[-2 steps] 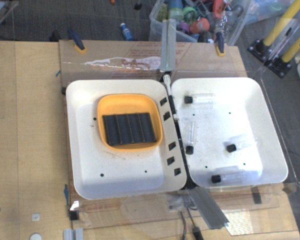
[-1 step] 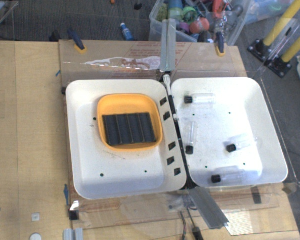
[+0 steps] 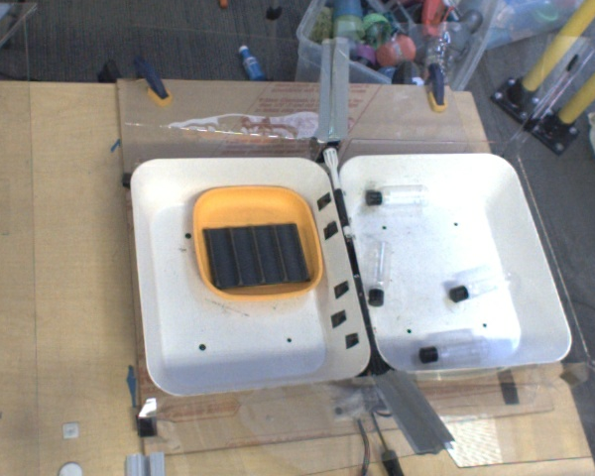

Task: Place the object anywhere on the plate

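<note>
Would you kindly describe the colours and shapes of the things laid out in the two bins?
The left bin is white with rounded corners and holds an orange rounded-square plate bearing a black ribbed slab. The right bin, also white, holds clear tubes with black caps.

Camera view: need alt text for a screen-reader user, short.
A dark ribbed rectangular block lies on an orange plate in the left white bin. The right white bin holds several clear tubes with black caps, scattered apart. Behind the bench sits a clear tub of colourful items.
</note>
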Available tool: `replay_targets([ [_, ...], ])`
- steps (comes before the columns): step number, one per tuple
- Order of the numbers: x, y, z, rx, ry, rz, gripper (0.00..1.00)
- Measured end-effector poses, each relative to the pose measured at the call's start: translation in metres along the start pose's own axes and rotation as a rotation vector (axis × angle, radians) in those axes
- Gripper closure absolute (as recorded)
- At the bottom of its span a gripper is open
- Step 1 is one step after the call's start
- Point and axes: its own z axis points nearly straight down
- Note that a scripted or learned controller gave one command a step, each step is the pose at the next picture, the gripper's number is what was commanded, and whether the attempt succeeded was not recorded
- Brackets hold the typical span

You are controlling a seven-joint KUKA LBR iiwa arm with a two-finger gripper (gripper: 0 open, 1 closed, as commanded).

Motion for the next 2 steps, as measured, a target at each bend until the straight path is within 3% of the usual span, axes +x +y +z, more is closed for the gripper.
replay_targets([
  [1,-0.0055,-0.0032,0.0055,-0.003,0.001,-0.388,1.0],
  [2,-0.0024,-0.0023,0.0006,0.0,0.002,-0.582,1.0],
])
